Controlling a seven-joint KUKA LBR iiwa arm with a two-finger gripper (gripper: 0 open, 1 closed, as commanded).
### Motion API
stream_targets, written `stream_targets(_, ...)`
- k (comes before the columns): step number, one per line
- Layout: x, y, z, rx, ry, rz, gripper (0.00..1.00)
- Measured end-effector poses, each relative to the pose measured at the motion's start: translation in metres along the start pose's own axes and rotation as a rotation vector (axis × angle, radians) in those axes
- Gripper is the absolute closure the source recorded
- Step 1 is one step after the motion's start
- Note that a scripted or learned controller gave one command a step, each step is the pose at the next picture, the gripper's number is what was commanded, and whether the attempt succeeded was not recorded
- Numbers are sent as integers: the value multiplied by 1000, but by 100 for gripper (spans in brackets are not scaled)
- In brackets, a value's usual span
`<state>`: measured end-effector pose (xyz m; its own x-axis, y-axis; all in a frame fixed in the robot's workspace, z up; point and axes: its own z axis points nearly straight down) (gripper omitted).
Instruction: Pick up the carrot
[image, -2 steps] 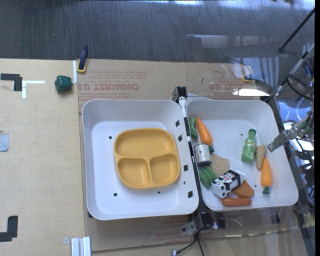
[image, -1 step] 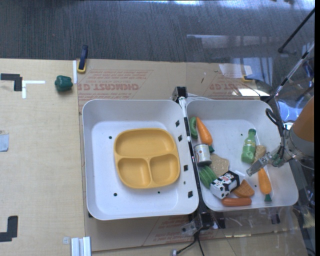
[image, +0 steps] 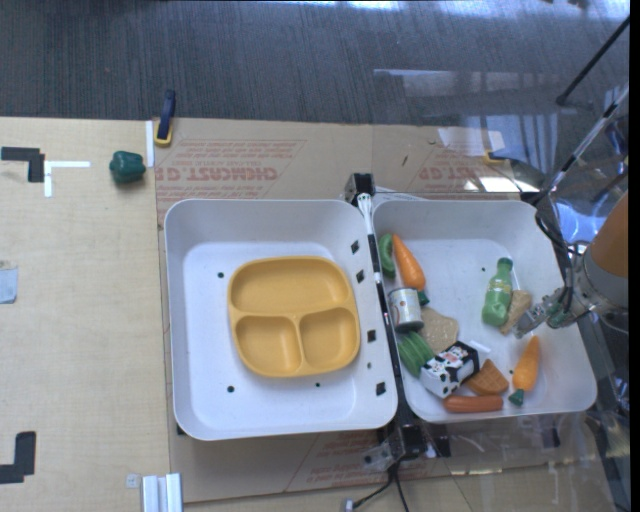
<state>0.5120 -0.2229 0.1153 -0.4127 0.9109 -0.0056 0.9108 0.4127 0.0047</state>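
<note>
Orange carrots (image: 408, 262): 2 | white bins (image: 200, 400): 2 | yellow tray (image: 294, 315): 1 | jaws (image: 540, 315): state unclear

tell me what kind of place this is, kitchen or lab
Most likely a robot test bench in a lab, not a kitchen. Two white bins sit on cardboard, one with a yellow divided plate, the other with toy food such as a carrot, and a robot gripper reaches in.

I count two white bins (image: 190, 300), one yellow divided plate (image: 293, 315), two carrots (image: 408, 262) (image: 526, 364), one green bottle (image: 498, 293), one small can (image: 405, 308), and one black-and-white cow toy (image: 448, 368).
</note>
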Motion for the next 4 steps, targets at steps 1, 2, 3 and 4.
stream_targets(1, 0, 0, 0, 0, 0, 0, 0)
stream_targets(2, 36, -10, 16, -11, -13, -579, 0)
stream_targets(3, 35, -8, 6, -13, -12, -574, 100)
stream_targets(4, 35, -8, 6, -12, -12, -575, 0)
